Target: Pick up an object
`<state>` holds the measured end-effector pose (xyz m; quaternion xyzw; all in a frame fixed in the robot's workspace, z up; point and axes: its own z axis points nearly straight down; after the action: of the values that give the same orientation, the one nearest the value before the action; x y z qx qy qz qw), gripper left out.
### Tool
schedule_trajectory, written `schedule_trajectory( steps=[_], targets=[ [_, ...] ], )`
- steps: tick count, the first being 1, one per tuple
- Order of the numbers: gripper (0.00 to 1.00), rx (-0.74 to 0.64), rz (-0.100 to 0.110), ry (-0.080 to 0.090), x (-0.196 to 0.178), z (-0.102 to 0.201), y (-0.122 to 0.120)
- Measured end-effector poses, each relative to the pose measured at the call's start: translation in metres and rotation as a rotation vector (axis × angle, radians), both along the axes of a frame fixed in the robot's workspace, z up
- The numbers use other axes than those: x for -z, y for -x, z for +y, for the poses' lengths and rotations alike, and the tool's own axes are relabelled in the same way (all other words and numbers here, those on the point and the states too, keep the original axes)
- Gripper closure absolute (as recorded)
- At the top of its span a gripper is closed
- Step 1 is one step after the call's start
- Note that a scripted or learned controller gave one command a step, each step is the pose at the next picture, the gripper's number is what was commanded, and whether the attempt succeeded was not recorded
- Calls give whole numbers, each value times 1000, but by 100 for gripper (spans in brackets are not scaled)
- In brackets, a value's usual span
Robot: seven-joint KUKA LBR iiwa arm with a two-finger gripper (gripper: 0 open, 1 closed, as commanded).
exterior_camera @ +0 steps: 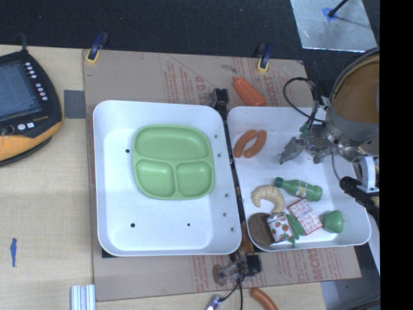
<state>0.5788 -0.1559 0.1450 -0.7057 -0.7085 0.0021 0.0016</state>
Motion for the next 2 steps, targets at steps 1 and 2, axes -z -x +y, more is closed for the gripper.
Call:
schedule_trajectory(
  steps=[1, 2],
  targets=[
    [0, -2, -1, 0, 52, 11, 31],
    [100, -6, -1, 2, 41, 10, 31]
  ],
)
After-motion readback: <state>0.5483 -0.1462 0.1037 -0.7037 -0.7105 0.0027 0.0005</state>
